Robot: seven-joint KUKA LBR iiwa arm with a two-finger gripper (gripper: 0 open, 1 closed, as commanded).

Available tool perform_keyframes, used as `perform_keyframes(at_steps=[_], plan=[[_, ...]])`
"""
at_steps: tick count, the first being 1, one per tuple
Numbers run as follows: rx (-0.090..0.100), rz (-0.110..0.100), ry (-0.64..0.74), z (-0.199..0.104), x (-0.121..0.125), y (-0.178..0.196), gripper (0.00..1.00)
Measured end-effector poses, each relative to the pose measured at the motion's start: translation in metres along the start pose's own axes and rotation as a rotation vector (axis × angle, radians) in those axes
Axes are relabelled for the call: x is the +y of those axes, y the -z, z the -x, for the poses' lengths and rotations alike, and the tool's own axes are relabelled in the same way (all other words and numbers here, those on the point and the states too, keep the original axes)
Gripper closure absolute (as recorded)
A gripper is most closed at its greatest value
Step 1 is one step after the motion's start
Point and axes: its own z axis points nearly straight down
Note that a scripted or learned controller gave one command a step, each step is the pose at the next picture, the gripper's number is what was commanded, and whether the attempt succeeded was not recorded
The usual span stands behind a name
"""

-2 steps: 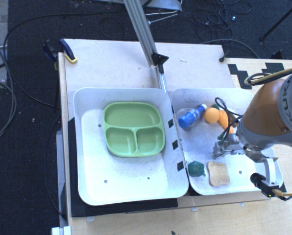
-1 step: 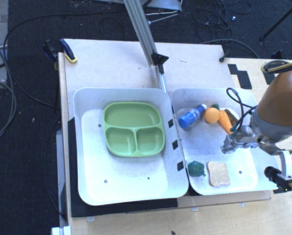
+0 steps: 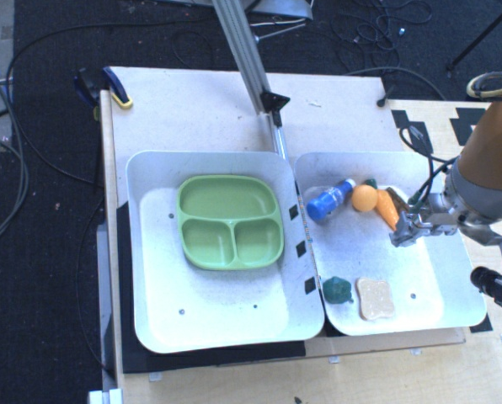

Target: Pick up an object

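In the right bin lie a blue plastic bottle, an orange ball, an orange carrot, a dark green broccoli piece and a tan slice of bread. My gripper hangs over the right side of this bin, just right of and below the carrot's lower end. I see nothing between its fingers. The bottle, ball and carrot lie close together at the bin's far side; the broccoli and bread rest near its front edge.
The left bin holds a green three-compartment plate. A slanted metal pole crosses above the bench from the top and ends near the bins' shared edge. Black clips mark the divider between the bins. Cables lie on the dark floor around.
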Motion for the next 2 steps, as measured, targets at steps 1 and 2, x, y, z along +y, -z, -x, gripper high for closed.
perform_keyframes(at_steps=[1,2], plan=[[0.0,-0.001,-0.001,0.0,0.002,0.053,1.0],[0.003,-0.007,0.003,-0.054,0.0,0.038,1.0]])
